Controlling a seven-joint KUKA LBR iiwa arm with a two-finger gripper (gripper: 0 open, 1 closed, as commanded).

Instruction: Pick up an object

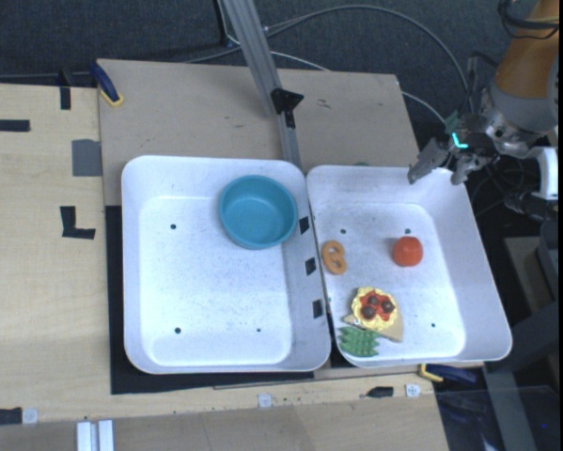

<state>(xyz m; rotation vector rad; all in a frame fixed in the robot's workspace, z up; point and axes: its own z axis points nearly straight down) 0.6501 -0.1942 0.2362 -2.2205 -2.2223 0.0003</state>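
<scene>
My gripper (441,167) hovers over the far right corner of the right bin (469,252), its two dark fingers spread apart with nothing between them. In that bin lie a red tomato-like ball (407,251), a small orange pretzel (334,257), a yellow pizza slice with red toppings (376,310) and a green leafy piece (359,342). A blue bowl (258,211) rests in the left bin (168,289) near its far right corner. The gripper is well above and behind the red ball.
A grey metal pole (262,59) slants down to the seam between the bins. Cables loop behind the right bin. The arm's orange band (530,59) is at the upper right. Black clips sit along the divider.
</scene>
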